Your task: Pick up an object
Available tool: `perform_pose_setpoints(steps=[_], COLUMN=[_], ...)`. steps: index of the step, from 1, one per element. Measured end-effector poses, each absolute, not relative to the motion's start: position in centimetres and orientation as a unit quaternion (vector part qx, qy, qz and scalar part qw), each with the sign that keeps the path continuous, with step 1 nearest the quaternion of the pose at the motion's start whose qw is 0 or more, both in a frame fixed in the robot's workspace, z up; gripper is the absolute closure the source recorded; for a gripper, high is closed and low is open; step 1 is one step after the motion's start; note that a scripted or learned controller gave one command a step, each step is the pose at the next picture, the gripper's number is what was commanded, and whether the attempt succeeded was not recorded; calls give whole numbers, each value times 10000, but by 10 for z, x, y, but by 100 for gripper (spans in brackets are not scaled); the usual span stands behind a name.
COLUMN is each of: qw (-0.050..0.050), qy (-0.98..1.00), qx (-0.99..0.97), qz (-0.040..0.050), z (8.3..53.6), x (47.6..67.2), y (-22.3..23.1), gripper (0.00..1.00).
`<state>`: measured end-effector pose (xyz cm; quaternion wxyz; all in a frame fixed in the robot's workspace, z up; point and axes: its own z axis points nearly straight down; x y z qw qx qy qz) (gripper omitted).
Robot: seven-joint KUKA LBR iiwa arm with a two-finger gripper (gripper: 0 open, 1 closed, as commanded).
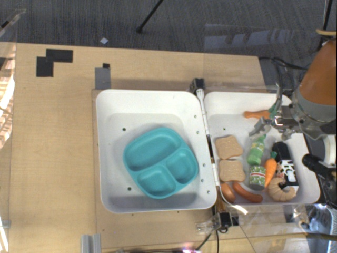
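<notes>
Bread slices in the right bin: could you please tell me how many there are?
2. One bread slice lies near the bin's left wall; the other bread slice lies just below it, above the sausages. Others may be hidden.

A light wooden desk (52, 157) is sitting on dark grey carpet (105, 9), with black tape patches (52, 61) lying near its far left corner.

Arm (321, 83): grey with orange band, entering at right edge of frame, wrist angled leftward. Gripper (263, 124): right of centre, fingers spread apart, nothing between them.
</notes>
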<state>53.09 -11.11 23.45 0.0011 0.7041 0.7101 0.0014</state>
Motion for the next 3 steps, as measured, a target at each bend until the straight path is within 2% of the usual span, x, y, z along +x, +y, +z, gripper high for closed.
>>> perform_pose_setpoints(steps=[1,2,3], qw=[38,43,59], qy=[6943,6971,7025], qx=[7197,7169,7116], qz=[26,33,63], z=[92,103,203], x=[533,535,580], y=[-151,-149,-97], gripper=[0,100,100])
